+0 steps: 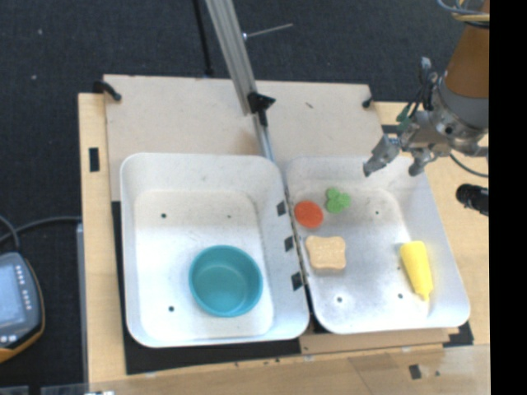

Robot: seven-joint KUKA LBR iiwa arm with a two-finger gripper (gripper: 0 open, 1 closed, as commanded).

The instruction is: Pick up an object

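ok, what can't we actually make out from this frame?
- End effector, camera view: fingers small and blurred, so open or shut is unclear; its height above the right bin can't be judged.
- Arm: cut off by the top edge.
- Green object: too small to identify.
- Teal bowl: interior looks uniform; contents unclear.

Light wooden bench [97, 220], topped toward the back by a pale flat board [189, 109]. Bore two shallow white bins side by side, rims touching along the middle. Left bin [144, 179] held a teal bowl [226, 281] near its front. Right bin [375, 303] held an orange-red round piece [309, 214], a green piece [337, 201] just beside it, a tan toast-like slice [326, 253] and a yellow corn-like piece [417, 269] near the right wall.
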